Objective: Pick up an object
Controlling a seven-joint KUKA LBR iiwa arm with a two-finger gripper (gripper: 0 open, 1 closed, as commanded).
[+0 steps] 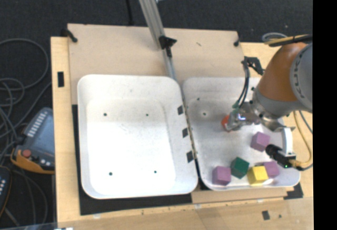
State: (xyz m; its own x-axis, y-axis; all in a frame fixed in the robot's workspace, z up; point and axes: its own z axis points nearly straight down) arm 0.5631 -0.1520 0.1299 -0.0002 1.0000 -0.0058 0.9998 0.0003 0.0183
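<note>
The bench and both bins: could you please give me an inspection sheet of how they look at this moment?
Surface: wooden bench bearing a left bin and a right bin, side by side.
Job's things: in the right bin, three purple blocks, a green block and a yellow block; a small red item at the gripper, too blurred to identify.
Clutter: nothing seen.
Grippers: gripper low over the right bin; a hold cannot be told.
Cables: several loop on the floor at left; others run along the arm.
Surroundings: dark floor, pendant at left, metal rail above.
</note>
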